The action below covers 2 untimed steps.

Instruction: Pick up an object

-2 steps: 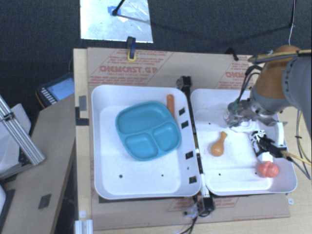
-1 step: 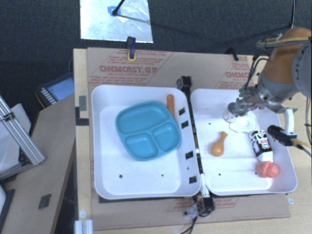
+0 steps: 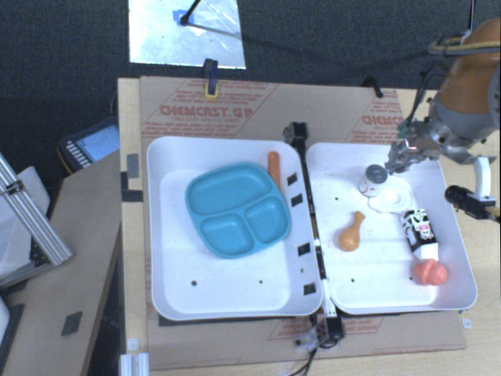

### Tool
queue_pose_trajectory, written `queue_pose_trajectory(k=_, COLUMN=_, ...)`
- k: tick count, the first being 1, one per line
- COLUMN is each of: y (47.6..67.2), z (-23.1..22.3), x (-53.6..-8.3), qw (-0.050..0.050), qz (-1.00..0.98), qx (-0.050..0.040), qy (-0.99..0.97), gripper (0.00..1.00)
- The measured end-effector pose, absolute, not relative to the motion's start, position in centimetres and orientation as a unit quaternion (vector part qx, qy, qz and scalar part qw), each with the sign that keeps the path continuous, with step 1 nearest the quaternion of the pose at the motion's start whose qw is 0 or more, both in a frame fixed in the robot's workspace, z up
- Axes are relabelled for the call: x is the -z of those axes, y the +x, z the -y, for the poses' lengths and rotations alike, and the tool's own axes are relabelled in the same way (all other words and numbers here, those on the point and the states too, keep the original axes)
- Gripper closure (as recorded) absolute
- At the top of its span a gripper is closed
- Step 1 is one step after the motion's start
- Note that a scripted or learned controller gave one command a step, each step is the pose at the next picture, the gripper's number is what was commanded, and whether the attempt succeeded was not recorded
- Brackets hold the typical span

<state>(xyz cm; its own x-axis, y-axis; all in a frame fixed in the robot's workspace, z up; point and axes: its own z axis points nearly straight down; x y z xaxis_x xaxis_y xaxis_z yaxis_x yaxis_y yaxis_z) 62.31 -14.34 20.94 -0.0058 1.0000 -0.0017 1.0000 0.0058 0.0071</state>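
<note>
Over the right bin (image 3: 462, 288), near its far edge, the grey arm with the orange band reaches in from the right, and the gripper (image 3: 395, 157) hangs above the bin's back area. Whether it is released or clenched, I cannot tell from this angle; nothing can be seen between its tips. Just below it, in the bin, sits a small round grey-topped object (image 3: 375, 174), with a flat white piece (image 3: 389, 200) lying beside it, close enough that the two look to be touching. Further toward the middle of that bin lies an orange drumstick-shaped toy (image 3: 351, 232), tilted, thin end pointing up toward the white piece. At the right side, a black-and-white carton (image 3: 420, 234) lies on the floor of the bin, and just in front of it, touching or nearly so, a pink lumpy toy (image 3: 430, 272).

Across to the left bin (image 3: 168, 288): a blue divided plate (image 3: 237, 219) lies flat in the middle, three compartments showing. Just beyond its far right corner, against the bin's right wall, lies a slim orange stick-shaped toy (image 3: 273, 168). Both bins sit side by side on the counter (image 3: 258, 104).
</note>
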Motion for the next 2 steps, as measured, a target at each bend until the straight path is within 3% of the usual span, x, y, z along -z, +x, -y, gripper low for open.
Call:
queue_pose_trajectory(k=1, y=63.4, z=8.7, x=-21.8, qw=0.001, qz=-0.711, qx=-0.0019, qy=0.704, gripper=1.0)
queue_pose_trajectory(k=2, y=63.3, z=2.2, x=-21.9, qw=0.0, qz=-0.711, qx=-0.0013, qy=0.703, gripper=1.0)
